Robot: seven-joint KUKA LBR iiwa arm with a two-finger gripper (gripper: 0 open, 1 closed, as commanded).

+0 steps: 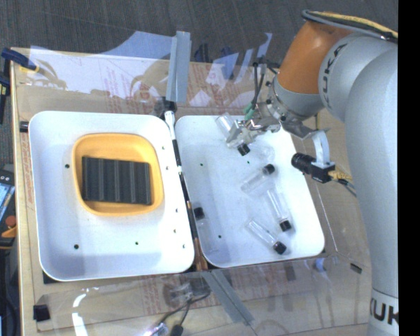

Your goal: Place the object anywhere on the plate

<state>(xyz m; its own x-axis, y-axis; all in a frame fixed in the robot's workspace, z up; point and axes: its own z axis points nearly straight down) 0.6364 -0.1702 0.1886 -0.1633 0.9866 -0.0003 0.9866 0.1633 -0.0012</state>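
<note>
Camera view: left bin [49, 187] holds yellow plate [119, 145]; right bin [210, 222] holds vials [266, 235].

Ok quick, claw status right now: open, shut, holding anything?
Claw: cannot be told; it sits over the upper part of the right bin, at a clear vial with a black cap.
</note>
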